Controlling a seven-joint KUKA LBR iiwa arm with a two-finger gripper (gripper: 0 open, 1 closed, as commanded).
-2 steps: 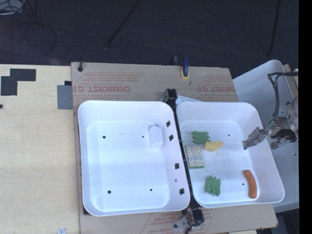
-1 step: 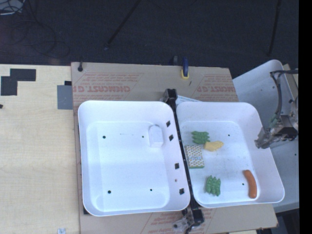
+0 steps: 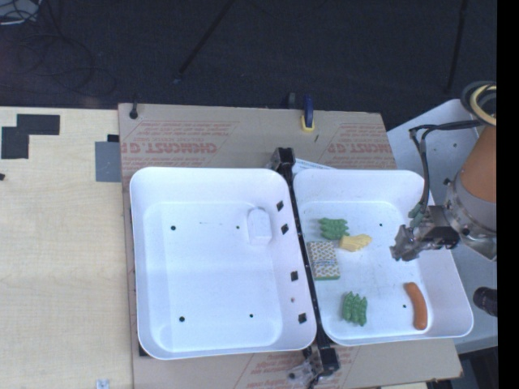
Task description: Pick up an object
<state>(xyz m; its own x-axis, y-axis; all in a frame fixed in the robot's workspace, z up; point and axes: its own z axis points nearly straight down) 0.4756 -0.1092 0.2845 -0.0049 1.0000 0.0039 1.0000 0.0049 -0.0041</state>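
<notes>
The right bin [image 3: 381, 186] holds a green leafy piece [image 3: 332, 228], a small yellow piece [image 3: 354, 242] touching it, a checkered green-and-white block [image 3: 323, 260] by the divider, another green piece [image 3: 353, 308] near the front, and an orange sausage [image 3: 418, 305] at the front right. My gripper [image 3: 405, 245] hangs over the right side of this bin, right of the yellow piece and above the sausage. I see nothing between its tips. A small white object [image 3: 259, 224] lies in the left bin [image 3: 162, 217].
The two bins sit side by side on a brown board [image 3: 211, 140], joined by black clips [image 3: 284, 159]. A blue and yellow clamp [image 3: 308, 116] stands at the board's back edge. Pale wooden bench surface [image 3: 57, 250] stretches to the left.
</notes>
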